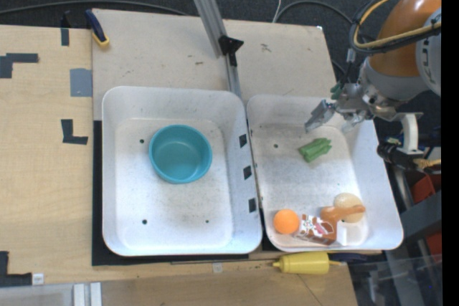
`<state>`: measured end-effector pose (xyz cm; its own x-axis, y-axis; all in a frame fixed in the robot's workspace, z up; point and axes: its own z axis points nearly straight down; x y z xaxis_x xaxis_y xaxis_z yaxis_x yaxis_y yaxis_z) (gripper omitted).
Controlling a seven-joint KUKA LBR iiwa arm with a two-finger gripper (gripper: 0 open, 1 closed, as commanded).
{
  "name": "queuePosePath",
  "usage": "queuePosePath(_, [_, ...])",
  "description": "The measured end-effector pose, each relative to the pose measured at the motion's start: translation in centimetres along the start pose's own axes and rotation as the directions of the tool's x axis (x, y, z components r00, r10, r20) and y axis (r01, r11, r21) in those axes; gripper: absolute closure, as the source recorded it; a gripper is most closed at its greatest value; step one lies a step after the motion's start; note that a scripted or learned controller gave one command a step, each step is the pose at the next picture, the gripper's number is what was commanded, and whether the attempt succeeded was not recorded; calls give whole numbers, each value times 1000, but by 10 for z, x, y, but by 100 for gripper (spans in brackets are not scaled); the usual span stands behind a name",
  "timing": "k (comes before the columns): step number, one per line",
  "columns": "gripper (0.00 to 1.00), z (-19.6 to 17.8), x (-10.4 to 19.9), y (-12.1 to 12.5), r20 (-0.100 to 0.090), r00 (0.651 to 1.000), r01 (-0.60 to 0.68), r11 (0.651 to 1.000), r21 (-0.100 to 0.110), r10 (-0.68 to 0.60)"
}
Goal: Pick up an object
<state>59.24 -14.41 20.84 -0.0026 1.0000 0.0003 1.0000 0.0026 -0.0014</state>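
Reaching in from the right over the right bin [373, 175], with claw [336, 111] hanging at the far edge, prongs spread, gripping nothing. Lying just near-left of the claw: green object [315, 150], long axis running left-right, slightly tilted.

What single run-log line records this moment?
gripper: open, above right bin | green object: just below, ungrasped | teal bowl: left bin

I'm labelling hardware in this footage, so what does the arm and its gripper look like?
The arm is grey with a rounded orange band above the wrist, and black and yellow cables loop around it. Its gripper is small, grey metal, with two thin fingers.
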Motion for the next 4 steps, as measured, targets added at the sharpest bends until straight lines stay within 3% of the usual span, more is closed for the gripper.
queuePosePath(1, [0,0,0,0,0,1000,0,1000,0,0])
queuePosePath(3, [0,118,5,0,1,1000,-1,1000,5,1])
queuePosePath(4, [100,105,6,1,0,1000,1,1000,2,-1])
